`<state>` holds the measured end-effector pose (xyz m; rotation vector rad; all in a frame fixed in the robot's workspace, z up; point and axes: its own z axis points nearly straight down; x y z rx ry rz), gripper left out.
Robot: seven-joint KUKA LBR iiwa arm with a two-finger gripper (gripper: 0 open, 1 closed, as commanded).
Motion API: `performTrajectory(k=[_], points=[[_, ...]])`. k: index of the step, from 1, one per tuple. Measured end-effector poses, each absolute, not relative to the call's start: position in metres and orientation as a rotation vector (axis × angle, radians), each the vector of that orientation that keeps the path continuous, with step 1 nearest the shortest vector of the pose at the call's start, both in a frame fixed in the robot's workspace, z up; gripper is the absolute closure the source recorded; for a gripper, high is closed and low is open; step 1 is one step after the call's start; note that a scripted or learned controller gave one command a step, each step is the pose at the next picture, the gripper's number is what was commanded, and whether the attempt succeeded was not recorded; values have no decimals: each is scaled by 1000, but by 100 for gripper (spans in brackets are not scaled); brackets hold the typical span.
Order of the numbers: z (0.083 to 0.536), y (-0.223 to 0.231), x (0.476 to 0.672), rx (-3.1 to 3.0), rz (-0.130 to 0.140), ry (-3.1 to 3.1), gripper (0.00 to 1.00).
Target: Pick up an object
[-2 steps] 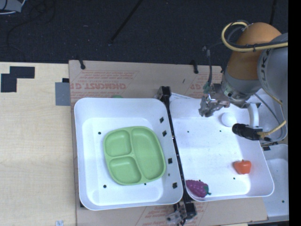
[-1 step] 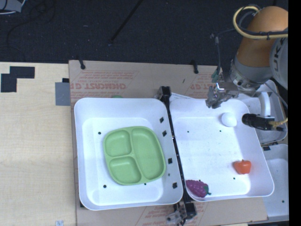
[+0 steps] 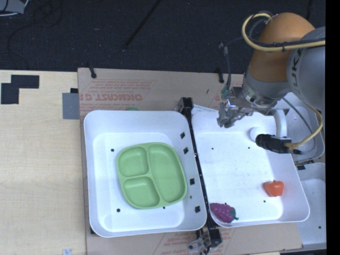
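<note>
Two white bins sit side by side: the left bin (image 3: 101,217) holds a green plate (image 3: 151,174); the right bin (image 3: 297,209) holds purple grapes (image 3: 223,212) at its near-left corner and an orange pepper (image 3: 273,188) near-right. Gripper (image 3: 227,120) hangs over the far edge, grasping nothing.

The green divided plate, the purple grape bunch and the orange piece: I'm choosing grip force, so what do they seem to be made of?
Green divided plate: likely moulded plastic, matt, one even colour with soft rounded ridges. Purple grape bunch: probably toy plastic or rubber, bumpy with a slight sheen. Orange piece: looks like smooth toy plastic, evenly coloured; too small to be sure.
</note>
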<state>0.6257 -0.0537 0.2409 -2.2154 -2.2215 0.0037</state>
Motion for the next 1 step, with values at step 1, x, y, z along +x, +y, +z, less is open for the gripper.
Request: performTrajectory(k=[1], points=[[226, -5, 610, -2214, 5, -2221, 100]])
